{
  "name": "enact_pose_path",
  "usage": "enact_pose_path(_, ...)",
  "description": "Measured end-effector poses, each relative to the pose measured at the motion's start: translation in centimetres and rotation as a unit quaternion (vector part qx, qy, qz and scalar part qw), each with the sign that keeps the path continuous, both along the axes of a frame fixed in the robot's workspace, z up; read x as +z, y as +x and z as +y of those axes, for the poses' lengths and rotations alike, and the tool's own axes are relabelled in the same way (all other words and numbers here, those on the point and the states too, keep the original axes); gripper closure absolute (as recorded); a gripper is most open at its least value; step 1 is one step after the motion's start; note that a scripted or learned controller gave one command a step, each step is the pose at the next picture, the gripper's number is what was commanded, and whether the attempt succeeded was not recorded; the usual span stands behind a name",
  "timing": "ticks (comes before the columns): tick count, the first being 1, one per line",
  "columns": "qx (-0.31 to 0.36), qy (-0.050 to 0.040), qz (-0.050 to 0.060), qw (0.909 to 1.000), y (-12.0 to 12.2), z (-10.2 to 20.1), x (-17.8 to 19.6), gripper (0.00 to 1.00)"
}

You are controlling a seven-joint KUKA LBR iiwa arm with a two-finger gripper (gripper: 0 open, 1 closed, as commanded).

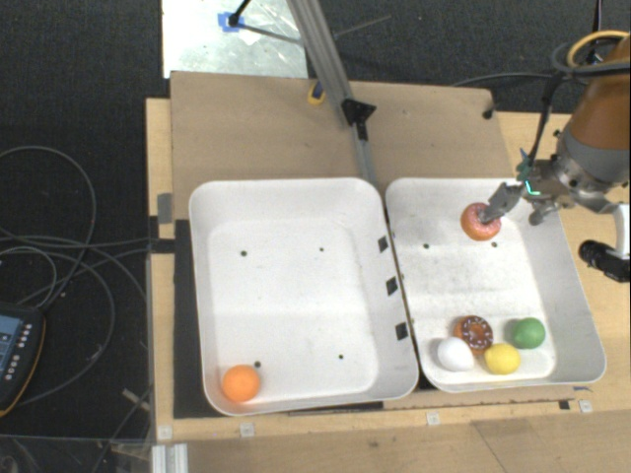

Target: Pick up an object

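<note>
A pink-orange frosted donut (478, 224) lies in the back part of the right bin (567, 294). My gripper (497, 209) reaches in from the right and its tip is at the donut's upper right edge, overlapping it. Whether the donut is gripped cannot be made out. At the front of the same bin sit a chocolate donut (475, 332), a green ball (528, 333), a yellow ball (502, 359) and a white ball (455, 354), close together. An orange ball (240, 383) rests in the front left corner of the left bin (202, 264).
A grey pole (325, 47) slants across the back of the bench toward the gap between the bins. Black clips (391, 286) line the seam where the bins meet. Cables lie on the floor to the left.
</note>
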State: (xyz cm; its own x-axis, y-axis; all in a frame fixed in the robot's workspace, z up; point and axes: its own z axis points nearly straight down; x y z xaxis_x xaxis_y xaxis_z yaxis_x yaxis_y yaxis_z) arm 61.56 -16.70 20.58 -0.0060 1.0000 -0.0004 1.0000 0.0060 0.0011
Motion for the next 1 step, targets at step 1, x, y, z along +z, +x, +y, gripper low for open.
enact_pose_path(1,-0.002,0.0003,0.002,1.0000,-0.68,-0.40,-5.94,0.00)
